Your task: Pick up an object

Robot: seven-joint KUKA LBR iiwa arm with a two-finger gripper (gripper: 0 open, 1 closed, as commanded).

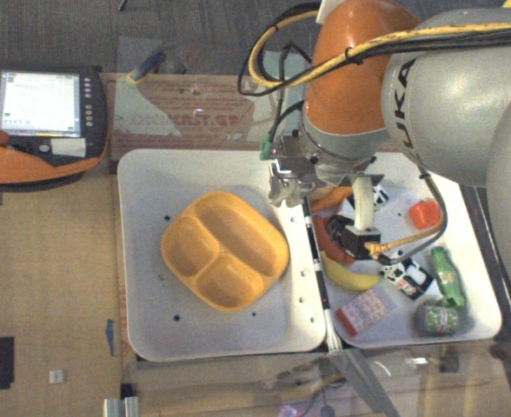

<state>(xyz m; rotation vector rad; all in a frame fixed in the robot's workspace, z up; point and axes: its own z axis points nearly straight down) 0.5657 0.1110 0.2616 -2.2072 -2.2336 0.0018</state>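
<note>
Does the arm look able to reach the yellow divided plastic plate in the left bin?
Probably yes: the yellow divided plastic plate lies uncovered, alone in its white bin, with the gripper close beside its edge.

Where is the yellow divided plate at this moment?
In the camera view, the yellow divided plate lies in the left bin, toward its right side, across the rims from the banana in the right bin.
</note>
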